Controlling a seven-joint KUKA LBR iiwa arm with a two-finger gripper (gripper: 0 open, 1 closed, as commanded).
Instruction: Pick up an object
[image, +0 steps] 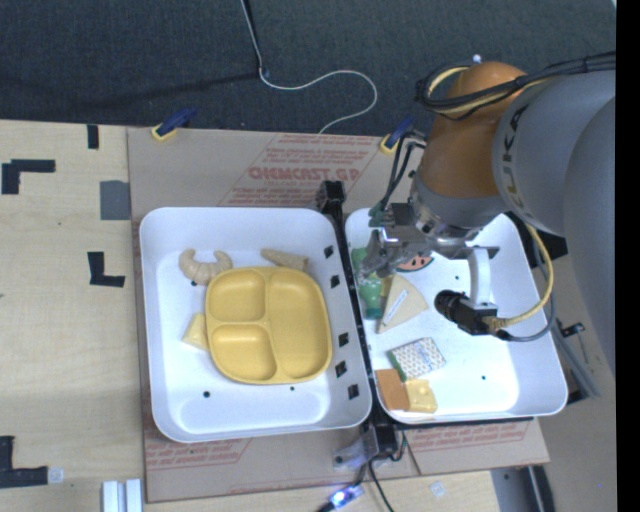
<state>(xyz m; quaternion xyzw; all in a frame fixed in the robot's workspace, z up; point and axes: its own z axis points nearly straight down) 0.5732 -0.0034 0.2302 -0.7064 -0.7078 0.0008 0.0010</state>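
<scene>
Grey arm (575, 140), orange band (465, 130), yellow cable (535, 300)

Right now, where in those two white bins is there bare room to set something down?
Left bin: a bare strip along its near edge, below the yellow divided plate. Right bin: bare floor at its near right corner, right of the checkered packet. Crowded under the end effector, near the divider.

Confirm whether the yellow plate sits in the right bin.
No. The yellow plate lies in the left bin, while the gripper hangs over the right bin.
</scene>
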